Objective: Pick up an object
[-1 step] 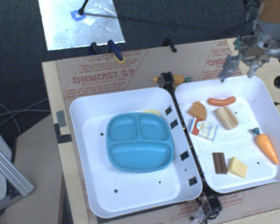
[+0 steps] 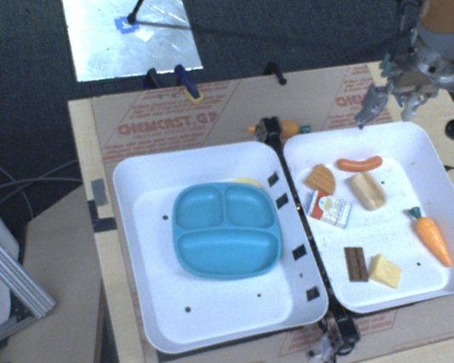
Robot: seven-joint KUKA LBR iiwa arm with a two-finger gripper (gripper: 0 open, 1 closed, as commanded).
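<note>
Gripper (image 2: 388, 104) open above right bin's (image 2: 446, 174) far rim, sausage (image 2: 359, 164) nearby

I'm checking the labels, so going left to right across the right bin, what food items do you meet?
chocolate bar → sausage → carrot

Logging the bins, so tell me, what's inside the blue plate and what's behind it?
The blue plate has three bare compartments. A pale yellow object peeks out behind its far rim; the plate covers most of it, so I can't identify it.
</note>
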